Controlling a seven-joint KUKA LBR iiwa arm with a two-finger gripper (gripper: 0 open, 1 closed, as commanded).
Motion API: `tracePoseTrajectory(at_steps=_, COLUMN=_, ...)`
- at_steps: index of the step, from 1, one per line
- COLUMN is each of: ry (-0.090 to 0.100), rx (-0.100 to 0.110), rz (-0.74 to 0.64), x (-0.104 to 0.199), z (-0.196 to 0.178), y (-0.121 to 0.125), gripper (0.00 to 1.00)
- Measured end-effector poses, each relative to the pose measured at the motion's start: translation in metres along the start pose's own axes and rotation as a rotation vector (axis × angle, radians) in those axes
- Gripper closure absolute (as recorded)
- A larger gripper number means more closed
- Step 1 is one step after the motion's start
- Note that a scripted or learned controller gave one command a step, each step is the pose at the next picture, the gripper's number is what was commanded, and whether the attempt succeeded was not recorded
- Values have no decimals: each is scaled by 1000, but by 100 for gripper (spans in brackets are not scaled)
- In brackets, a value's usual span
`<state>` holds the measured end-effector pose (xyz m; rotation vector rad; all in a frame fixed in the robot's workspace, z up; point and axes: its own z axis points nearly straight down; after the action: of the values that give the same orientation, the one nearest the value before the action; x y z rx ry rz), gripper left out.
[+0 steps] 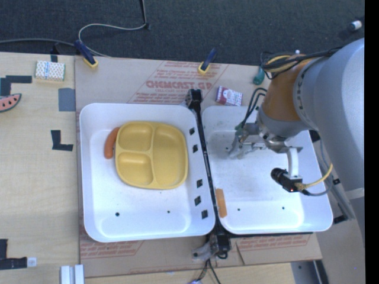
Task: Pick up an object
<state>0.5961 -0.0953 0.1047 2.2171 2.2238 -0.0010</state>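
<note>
Gripper (238, 148) low in the right bin (260, 212), finger state impossible to tell. Small orange piece (221, 203) nearer the camera, just left, well apart, against the bin's left wall.

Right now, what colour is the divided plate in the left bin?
Yellow; the divided plate shows best in the camera view.
</note>
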Motion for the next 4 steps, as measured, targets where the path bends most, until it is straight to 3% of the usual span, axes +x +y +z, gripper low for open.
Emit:
tracePoseTrajectory(at_steps=1, ry=1, rx=2, rz=-1, x=0, z=-9, y=0, gripper=100)
tracePoseTrajectory(at_steps=2, ry=0, rx=2, rz=-1, x=0, z=-9, y=0, gripper=0)
tracePoseTrajectory(at_steps=3, ry=0, rx=-2, rz=0, x=0, z=19, y=60, gripper=0)
tracePoseTrajectory(at_steps=4, ry=-3, rx=0, rz=0, x=-1, z=9, y=60, gripper=100)
